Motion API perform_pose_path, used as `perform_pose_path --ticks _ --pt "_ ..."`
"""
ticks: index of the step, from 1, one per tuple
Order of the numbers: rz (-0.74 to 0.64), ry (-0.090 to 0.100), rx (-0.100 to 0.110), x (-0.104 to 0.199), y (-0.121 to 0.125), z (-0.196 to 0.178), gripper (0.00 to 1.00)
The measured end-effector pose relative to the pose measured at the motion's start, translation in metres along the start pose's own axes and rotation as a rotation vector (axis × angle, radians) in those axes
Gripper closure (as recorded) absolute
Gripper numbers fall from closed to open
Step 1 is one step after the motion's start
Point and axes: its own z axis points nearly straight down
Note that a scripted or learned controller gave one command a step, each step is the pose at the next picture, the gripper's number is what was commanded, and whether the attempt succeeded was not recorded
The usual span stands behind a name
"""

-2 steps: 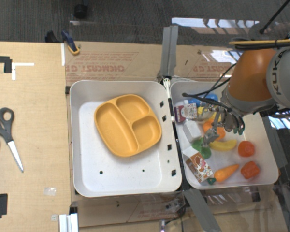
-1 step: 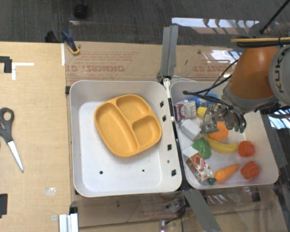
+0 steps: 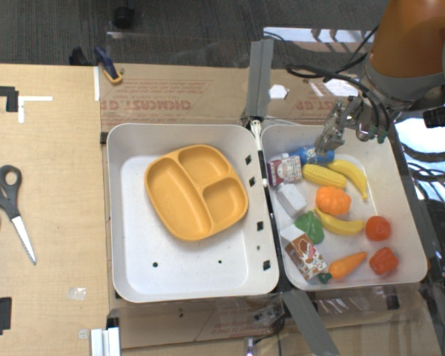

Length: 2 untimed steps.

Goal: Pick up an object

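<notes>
1. Approaching the right bin (image 3: 400,170), the hand (image 3: 332,136) hangs over its far left corner, just above a blue object (image 3: 314,154); whether it is open or closed cannot be told, and nothing is visibly held.
2. Candidate objects lie close together: corn cob (image 3: 323,174), banana (image 3: 353,175), orange (image 3: 333,200), carrot (image 3: 347,264).
3. The step in hand is judged to be the reach; the next move calls for a descent onto one item, clear of the bin wall.
4. The left bin (image 3: 126,221) holds a yellow divided plate (image 3: 196,191).
</notes>
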Motion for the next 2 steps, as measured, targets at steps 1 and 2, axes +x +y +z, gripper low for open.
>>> perform_pose_path --ticks 1,2 --pt "-0.299 0.002 -0.001 -0.007 -0.042 0.147 1.0" --pt "-0.428 -0.028 0.004 0.01 -0.035 0.168 1.0"
